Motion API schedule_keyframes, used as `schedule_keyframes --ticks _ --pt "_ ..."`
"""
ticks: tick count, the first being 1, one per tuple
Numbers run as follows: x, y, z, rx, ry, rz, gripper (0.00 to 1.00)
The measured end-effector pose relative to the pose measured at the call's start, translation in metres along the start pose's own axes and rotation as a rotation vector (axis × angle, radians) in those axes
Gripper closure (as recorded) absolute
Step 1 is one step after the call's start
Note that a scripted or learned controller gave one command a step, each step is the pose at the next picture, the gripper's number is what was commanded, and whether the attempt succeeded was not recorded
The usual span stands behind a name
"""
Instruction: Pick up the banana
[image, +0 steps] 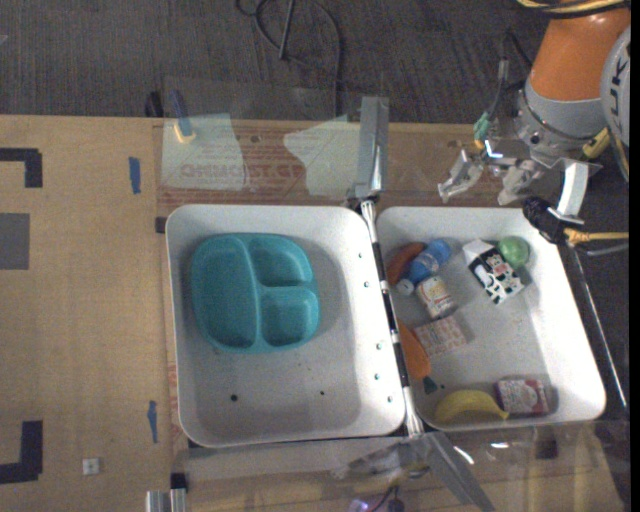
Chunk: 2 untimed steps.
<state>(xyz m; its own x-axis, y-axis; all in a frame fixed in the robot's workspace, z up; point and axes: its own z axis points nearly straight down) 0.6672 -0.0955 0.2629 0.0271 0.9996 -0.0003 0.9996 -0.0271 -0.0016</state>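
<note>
I see the banana (470, 405) lying at the front edge of the right bin (575, 300), near its front left corner, with a reddish packet (525, 396) just beside it toward the front right corner. Further back in that bin sit a small can (437, 296), a blue bottle (428, 262), a cow-print carton (495, 274) and a green ball (514, 250). The left bin (190, 390) holds a teal divided plate (255, 290). My claw (490, 180) hangs over the bench beyond the right bin's back edge, fingers spread, gripping nothing
</note>
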Motion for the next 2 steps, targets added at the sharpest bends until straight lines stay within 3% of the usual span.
schedule_keyframes --ticks 1,2 --pt "-0.085 -0.061 0.035 0.000 0.000 -0.144 0.00" --pt "-0.059 -0.094 0.051 0.000 0.001 -0.410 0.00"
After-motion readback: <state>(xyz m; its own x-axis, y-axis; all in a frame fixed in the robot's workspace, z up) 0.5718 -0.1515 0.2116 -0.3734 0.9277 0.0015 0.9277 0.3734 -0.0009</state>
